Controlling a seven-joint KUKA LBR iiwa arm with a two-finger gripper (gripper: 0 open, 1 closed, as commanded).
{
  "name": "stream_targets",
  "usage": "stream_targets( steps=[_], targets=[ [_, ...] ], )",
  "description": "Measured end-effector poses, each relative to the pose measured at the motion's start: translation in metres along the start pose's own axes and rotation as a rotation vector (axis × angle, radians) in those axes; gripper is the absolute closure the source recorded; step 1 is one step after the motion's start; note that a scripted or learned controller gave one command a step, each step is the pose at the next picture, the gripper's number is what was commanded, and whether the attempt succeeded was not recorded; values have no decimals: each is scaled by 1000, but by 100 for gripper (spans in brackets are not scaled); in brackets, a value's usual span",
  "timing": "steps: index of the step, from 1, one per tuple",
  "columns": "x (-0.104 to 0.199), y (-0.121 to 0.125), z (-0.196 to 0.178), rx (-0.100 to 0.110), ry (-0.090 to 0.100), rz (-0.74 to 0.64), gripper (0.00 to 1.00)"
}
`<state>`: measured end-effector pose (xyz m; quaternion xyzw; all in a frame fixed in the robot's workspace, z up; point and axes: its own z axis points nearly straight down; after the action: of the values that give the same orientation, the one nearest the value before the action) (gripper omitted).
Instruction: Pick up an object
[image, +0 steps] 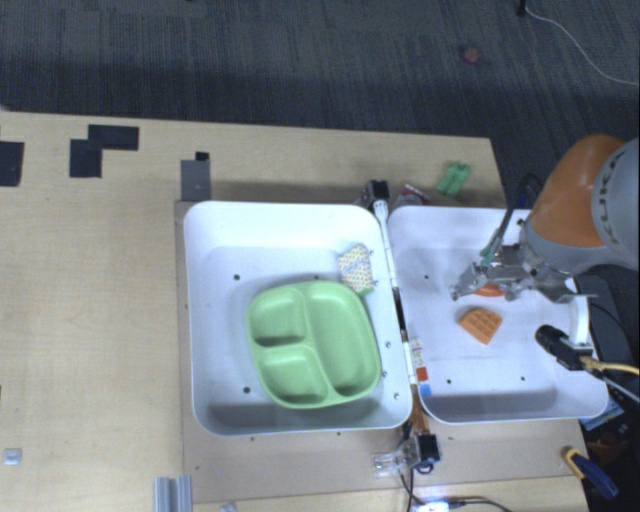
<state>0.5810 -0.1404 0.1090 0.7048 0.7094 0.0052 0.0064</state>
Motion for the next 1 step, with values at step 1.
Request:
stream_targets(
  steps=[1],
  targets=[
    [25, -15, 22, 9, 0, 3, 0]
  ],
)
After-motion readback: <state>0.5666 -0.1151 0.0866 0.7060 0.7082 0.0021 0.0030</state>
